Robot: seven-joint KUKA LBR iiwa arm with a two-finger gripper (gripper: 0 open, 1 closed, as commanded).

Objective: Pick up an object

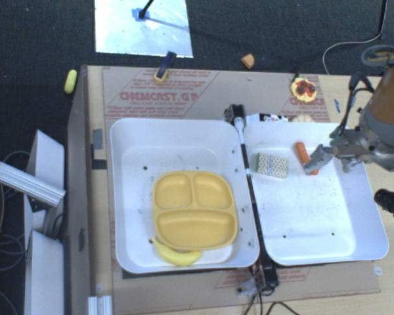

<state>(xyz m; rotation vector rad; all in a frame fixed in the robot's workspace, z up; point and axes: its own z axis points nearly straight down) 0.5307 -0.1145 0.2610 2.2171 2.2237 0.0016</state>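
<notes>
Red "CHEMCAST GP" lettering marks the bench sheet; whether the hand is apart or together, I cannot tell.

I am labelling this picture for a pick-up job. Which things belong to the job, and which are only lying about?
Belong to the job:
- gripper, over the right bin
- orange carrot
- patterned block
- yellow divided plate, in the left bin
- banana

Lying about, outside the bins:
- small pizza toy
- yellow piece
- brown bit
</notes>
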